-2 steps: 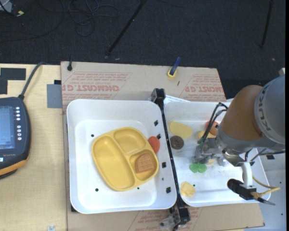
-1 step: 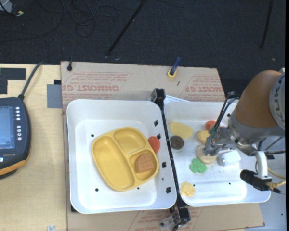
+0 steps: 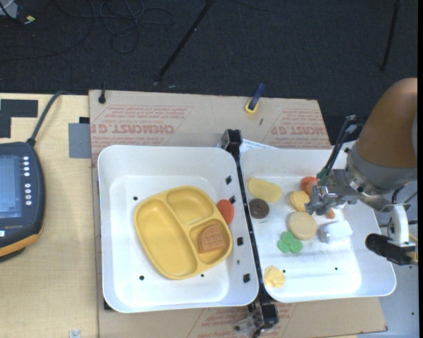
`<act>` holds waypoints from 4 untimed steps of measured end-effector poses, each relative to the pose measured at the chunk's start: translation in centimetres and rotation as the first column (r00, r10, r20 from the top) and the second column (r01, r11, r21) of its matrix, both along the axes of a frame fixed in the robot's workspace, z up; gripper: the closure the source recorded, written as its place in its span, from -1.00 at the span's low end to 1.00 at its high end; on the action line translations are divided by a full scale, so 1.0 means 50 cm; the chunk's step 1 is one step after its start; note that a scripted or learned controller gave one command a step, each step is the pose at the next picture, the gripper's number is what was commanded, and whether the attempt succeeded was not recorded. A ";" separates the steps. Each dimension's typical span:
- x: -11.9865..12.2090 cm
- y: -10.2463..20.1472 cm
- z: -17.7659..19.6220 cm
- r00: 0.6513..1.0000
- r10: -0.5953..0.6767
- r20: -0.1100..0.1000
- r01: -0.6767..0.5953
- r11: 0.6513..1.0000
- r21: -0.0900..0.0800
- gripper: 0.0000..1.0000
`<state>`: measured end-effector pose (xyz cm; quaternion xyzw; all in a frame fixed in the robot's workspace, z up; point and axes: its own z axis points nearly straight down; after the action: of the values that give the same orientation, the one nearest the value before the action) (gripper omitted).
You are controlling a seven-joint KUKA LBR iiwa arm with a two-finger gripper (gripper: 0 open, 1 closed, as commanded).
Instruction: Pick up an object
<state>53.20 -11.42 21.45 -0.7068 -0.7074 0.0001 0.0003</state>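
Note:
My gripper [image 3: 319,204] hangs low over the right bin [image 3: 370,282], near its middle. Just below it lies a beige round bun [image 3: 302,225]. To its left sits an orange-yellow piece [image 3: 298,200], and a red piece [image 3: 309,184] shows just above it. A white block [image 3: 336,229] lies at its lower right. Also in this bin are a pale yellow piece [image 3: 265,189], a dark brown round cookie [image 3: 258,208], a green clover-shaped piece [image 3: 290,243] and a small yellow piece [image 3: 274,277] near the front.
The left bin [image 3: 120,189] holds a yellow divided plate [image 3: 166,234] with a brown waffle-like piece [image 3: 211,238] in one compartment, and a red piece [image 3: 226,210] by the plate's right side. A black divider [image 3: 242,210] separates the bins. A handheld screen unit [image 3: 10,192] lies far left.

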 end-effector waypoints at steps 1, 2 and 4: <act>0.001 -0.003 0.022 1.000 0.000 -0.004 0.001 1.000 0.001 1.00; 0.044 0.103 0.036 1.000 0.004 -0.004 -0.004 1.000 0.002 1.00; 0.098 0.274 0.025 1.000 0.003 -0.006 -0.003 1.000 0.001 1.00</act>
<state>58.09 2.30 22.72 -0.7059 -0.7083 0.0019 0.0025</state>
